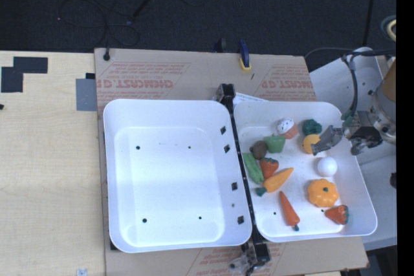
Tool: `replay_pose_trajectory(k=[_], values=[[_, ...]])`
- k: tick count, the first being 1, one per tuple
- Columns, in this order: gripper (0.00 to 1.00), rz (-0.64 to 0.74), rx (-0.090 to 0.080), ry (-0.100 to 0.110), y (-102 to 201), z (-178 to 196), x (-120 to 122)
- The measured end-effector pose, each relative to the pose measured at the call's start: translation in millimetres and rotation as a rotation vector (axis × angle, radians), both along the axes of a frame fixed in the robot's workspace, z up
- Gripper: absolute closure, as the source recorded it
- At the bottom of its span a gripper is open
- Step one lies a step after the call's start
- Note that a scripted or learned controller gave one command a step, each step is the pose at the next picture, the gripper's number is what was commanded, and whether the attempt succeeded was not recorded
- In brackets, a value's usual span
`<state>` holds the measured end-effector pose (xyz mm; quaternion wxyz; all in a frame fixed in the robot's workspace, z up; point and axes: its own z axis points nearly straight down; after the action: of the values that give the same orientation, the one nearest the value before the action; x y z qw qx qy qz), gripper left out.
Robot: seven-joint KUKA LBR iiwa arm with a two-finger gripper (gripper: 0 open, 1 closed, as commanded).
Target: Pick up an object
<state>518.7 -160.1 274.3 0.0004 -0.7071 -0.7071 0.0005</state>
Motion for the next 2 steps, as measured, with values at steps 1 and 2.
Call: replay_pose_trajectory(k=[1,2], values=[[0.0,0.0,0.005,0.012,7.6,-134.8,-34.8],[1.0,-0.008,0.002,0.004,4.3,-118.3,-32.5]])
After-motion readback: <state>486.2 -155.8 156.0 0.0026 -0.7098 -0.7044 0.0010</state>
